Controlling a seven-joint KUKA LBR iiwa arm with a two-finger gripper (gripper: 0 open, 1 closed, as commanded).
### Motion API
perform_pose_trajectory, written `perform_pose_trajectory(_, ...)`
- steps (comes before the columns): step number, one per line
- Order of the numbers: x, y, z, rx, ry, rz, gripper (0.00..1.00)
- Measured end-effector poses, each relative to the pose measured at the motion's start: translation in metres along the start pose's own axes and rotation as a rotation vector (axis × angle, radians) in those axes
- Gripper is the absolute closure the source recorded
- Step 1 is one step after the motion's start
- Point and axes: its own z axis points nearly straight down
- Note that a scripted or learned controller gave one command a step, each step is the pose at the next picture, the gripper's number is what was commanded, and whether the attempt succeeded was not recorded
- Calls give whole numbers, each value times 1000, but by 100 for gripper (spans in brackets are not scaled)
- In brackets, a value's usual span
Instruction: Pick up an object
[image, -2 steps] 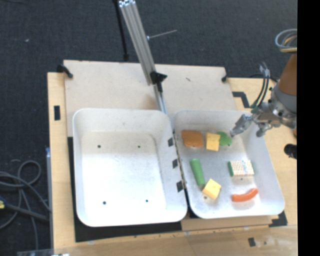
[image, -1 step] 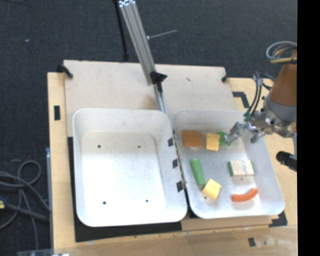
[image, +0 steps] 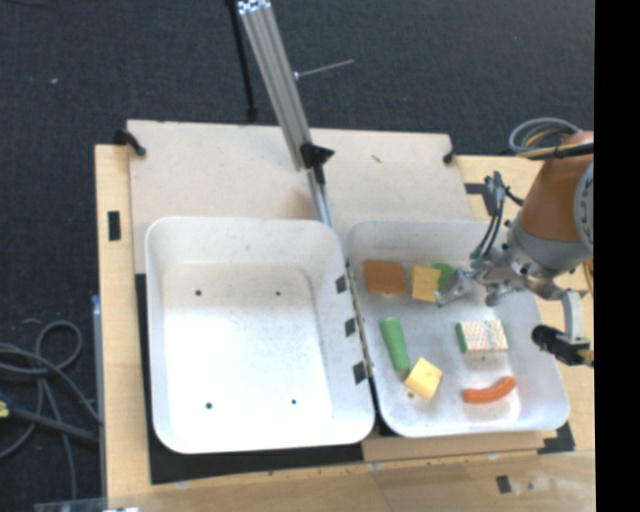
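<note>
The desk (image: 115, 300) carries two white bins side by side. The left bin (image: 170, 250) lies well apart from my reach. The right bin (image: 540, 400) holds all the loose items. My arm (image: 555, 205) enters from the right, orange band above the wrist, and hangs over the upper right part of that bin.

My pincer (image: 462, 283) sits low at the bin's upper middle, just beside a yellow block (image: 425, 283). I cannot tell how the pincer stands, nor whether it touches the block.

Items in the right bin, by size:
- Brown block (image: 384, 277), upper left, just left of the yellow block.
- Green cylinder (image: 395, 342), centre left, lying lengthwise.
- Speckled block (image: 482, 337) with a green edge, centre right.
- Orange piece (image: 489, 391), curved, near the lower right corner.
- Yellow cube (image: 423, 379), tilted, touching or just beside the cylinder's lower end.
</note>
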Motion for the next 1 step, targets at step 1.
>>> perform_pose_trajectory(1, -1, 2, -16, -10, 0, 3, 100)
